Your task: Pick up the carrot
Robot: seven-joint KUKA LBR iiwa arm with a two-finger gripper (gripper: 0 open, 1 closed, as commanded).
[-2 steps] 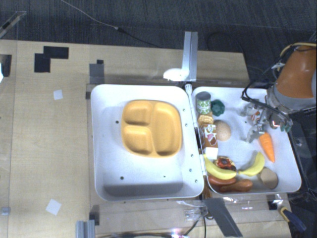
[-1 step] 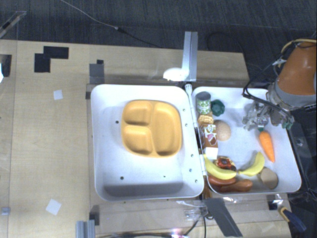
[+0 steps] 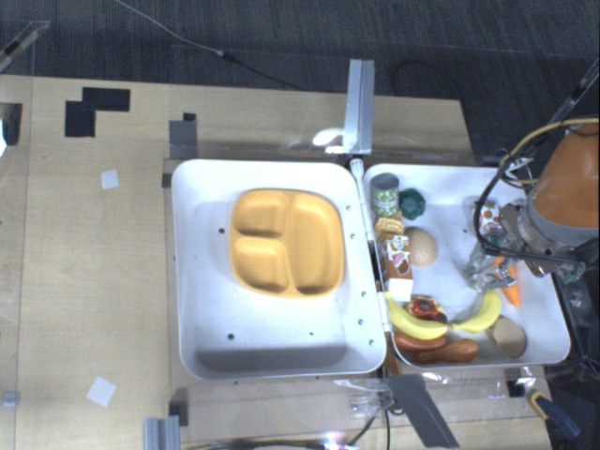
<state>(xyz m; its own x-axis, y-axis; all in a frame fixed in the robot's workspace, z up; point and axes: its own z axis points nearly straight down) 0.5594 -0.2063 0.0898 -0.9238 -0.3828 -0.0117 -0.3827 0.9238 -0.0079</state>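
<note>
The arm [image 3: 567, 181] reaches in from the right over the right bin [image 3: 450, 181], its orange band sitting above a grey wrist. The gripper [image 3: 489, 272] hangs low over the right part of that bin, just above the floor of it. Its fingers [image 3: 480, 272] are a tangle of shiny metal from this height, and whether they are apart, together or clamped on something cannot be told.

The carrot [image 3: 511, 293] lies in the right bin, a small orange piece just to the right of the gripper and touching or nearly touching it; only its lower end shows clear of the metal. Whether it sits between the fingers cannot be told.

Just below the gripper a yellow banana [image 3: 441, 322] curves along the bin's lower part, with a dark red and black item [image 3: 427, 307] resting on its left half. Below the banana lies a brown sausage [image 3: 436, 349], and to the banana's right a pale round potato [image 3: 508, 337]. Left of the gripper, along the bin's left wall, stand a small can [image 3: 384, 195], a dark green lump [image 3: 412, 202], a few small printed packets [image 3: 396, 244] and a tan egg-shaped thing [image 3: 422, 248].

The left bin [image 3: 202, 279], beside the right bin, holds a yellow tray with three compartments [image 3: 286, 242]. Both bins rest on the wooden table [image 3: 84, 279].
</note>
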